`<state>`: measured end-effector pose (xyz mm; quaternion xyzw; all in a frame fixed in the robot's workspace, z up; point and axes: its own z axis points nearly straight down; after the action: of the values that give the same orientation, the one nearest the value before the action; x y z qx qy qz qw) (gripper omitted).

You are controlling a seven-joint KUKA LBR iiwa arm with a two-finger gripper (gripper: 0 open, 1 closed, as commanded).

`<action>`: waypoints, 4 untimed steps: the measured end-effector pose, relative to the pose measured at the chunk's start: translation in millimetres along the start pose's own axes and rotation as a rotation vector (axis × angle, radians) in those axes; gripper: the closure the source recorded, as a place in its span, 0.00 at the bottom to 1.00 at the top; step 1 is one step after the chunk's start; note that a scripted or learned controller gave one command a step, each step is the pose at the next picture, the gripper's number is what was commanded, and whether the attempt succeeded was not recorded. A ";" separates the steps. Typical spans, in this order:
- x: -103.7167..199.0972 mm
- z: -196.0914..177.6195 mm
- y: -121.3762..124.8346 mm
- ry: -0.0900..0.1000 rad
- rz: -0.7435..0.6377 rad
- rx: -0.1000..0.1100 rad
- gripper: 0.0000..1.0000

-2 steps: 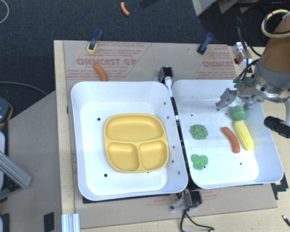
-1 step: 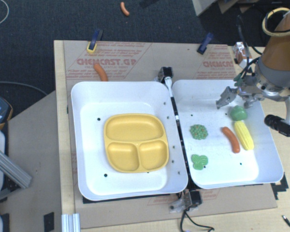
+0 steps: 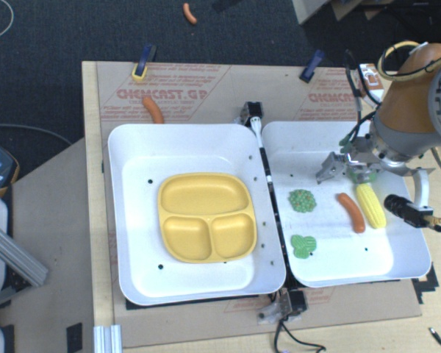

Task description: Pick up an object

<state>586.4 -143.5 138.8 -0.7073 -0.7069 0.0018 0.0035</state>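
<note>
Corn cob [image 3: 371,205] lies untouched in the right bin [image 3: 404,267] beside 1 sausage [image 3: 350,212]; the claw [image 3: 345,166] hovers spread above it, holding nothing, pick not yet made.

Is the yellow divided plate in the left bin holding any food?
Empty. All three compartments of the yellow plate show bare yellow; the toy foods lie in the right bin.
</note>
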 end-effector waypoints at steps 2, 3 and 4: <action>-0.1 39.0 1.3 -0.004 0.001 -0.011 1.00; -7.4 -7.7 -2.1 -0.005 0.000 -0.012 1.00; -5.9 -55.6 -9.6 -0.004 -0.001 -0.014 1.00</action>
<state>577.2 -149.6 194.5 -0.7070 -0.7072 -0.0016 -0.0030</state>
